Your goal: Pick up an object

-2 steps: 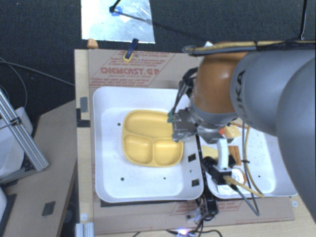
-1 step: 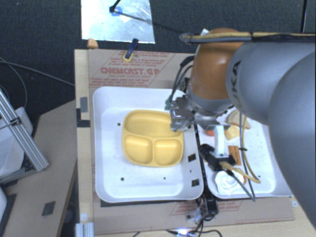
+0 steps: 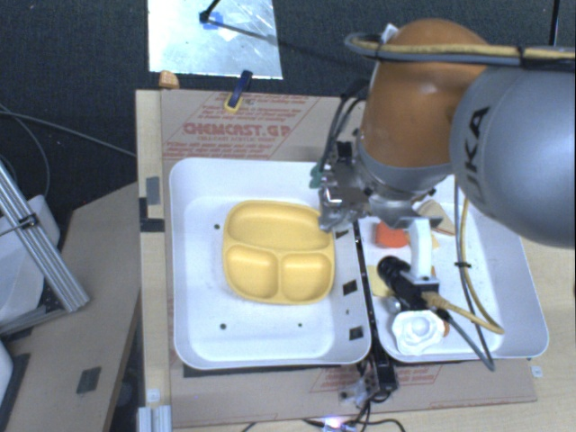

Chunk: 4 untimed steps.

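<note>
A yellow divided plate (image 3: 274,252) lies flat in the left bin (image 3: 193,268), taking up its middle. My gripper (image 3: 331,209) hangs under the large grey and orange arm, just above the plate's upper right rim, close to the wall between the two bins. Nothing can be seen held in it. In the right bin (image 3: 517,304) lie an orange-red block (image 3: 389,235), a white rounded object (image 3: 417,330) near the front wall, and a bit of a yellow thing (image 3: 379,283). The arm hides much of the right bin's far half.
Cardboard (image 3: 234,129) lies under the bins, with a small blue and yellow item (image 3: 238,91) on it. A shiny metal sheet (image 3: 214,23) sits behind. A metal frame (image 3: 36,241) stands at the left.
</note>
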Motion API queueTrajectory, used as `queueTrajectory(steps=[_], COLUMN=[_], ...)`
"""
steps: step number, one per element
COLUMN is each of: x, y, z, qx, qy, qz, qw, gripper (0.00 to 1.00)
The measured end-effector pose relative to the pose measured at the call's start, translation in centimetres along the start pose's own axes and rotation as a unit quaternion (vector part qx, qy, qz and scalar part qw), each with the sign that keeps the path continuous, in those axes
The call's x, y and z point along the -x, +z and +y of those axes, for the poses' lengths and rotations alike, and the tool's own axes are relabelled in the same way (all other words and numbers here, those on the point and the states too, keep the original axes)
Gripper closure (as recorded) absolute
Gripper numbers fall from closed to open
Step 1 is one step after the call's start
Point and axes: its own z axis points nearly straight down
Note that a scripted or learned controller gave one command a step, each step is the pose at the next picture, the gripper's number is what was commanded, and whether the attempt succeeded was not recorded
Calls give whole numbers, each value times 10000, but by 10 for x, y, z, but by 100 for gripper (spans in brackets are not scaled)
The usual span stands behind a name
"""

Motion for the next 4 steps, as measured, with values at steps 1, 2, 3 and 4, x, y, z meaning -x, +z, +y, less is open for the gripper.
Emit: queueTrajectory(steps=[1,2,3,4], x=[-50,-71,-1,-5], y=[-227,-147,-85,-87], z=[38,-20,-26,-25], qx=[64,-77,-53,-30], qy=[-5,-3,59,21], qz=[16,-20,-25,-16], qw=[10000,10000,10000,10000], gripper=[100,100,100,0])
